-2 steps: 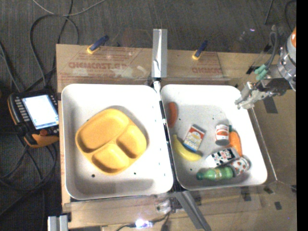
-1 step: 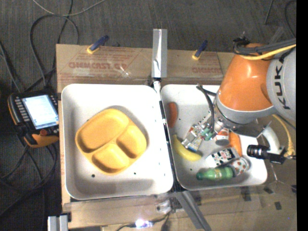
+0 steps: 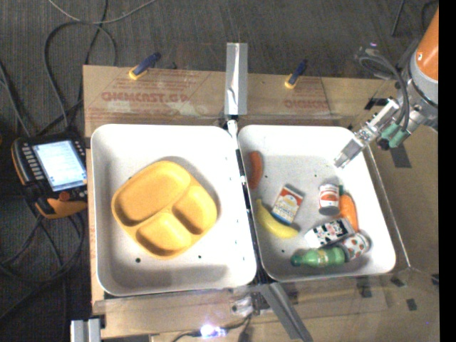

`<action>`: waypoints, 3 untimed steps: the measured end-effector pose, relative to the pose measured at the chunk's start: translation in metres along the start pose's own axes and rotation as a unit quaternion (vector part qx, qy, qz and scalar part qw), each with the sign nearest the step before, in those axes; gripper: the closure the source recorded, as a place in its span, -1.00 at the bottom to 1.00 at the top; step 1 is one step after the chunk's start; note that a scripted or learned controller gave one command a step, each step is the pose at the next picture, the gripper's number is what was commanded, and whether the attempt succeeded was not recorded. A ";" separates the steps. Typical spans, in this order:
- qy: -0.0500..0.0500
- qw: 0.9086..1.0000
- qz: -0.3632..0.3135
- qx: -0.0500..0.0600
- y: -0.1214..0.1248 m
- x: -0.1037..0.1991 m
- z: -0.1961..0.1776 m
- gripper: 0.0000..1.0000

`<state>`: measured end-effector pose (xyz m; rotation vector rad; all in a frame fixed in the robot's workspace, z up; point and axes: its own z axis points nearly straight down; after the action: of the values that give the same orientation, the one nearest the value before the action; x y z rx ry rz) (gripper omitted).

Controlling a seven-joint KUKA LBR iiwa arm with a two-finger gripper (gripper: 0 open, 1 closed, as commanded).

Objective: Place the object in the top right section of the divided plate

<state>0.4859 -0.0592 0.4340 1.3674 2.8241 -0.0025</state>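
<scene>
Bench with two shallow white bins side by side, viewed from above at a slant. Left bin [image 3: 103, 191]: contains one yellow divided plate [image 3: 165, 206] with three sections, lying roughly in the middle of the bin and turned at an angle; nothing rests in any of its sections. Right bin [image 3: 306, 144]: contains the loose items. A red-orange sausage-shaped piece [image 3: 255, 167] lies near the left wall. A banana [image 3: 273, 221] lies curved below it, touching the lower edge of a small orange-and-white carton [image 3: 286, 204]. A small can [image 3: 328, 197] with a red and white label stands right of the carton, and a carrot [image 3: 348, 211] lies just beside the can on its right. Below these, a black-and-white patterned box [image 3: 331, 231], a green bottle [image 3: 319, 257] lying on its side along the bin's lower wall, and a further small red-and-white can [image 3: 358, 244] at the bottle's right end are bunched together. Gripper [image 3: 345, 155]: reaches in from the right, tilted, tip over the upper right part of the right bin, above and apart from the can and carrot; nothing is seen between its fingers, and whether it is open or closed cannot be told. Arm [image 3: 427, 55]: grey with orange band, at the upper right. Outside the bins: a handheld pendant [image 3: 53, 164] with lit screen left of the bench, and two yellow-and-blue clamps [image 3: 144, 65] on the far edge of the board.
</scene>
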 end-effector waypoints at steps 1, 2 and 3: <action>0.002 0.998 0.059 0.002 0.052 0.068 0.055 1.00; 0.002 0.969 0.248 0.004 0.096 0.125 0.072 1.00; 0.000 0.935 0.355 0.002 0.145 0.185 0.000 1.00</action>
<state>0.4849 0.1760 0.4329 2.2819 2.1570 -0.0065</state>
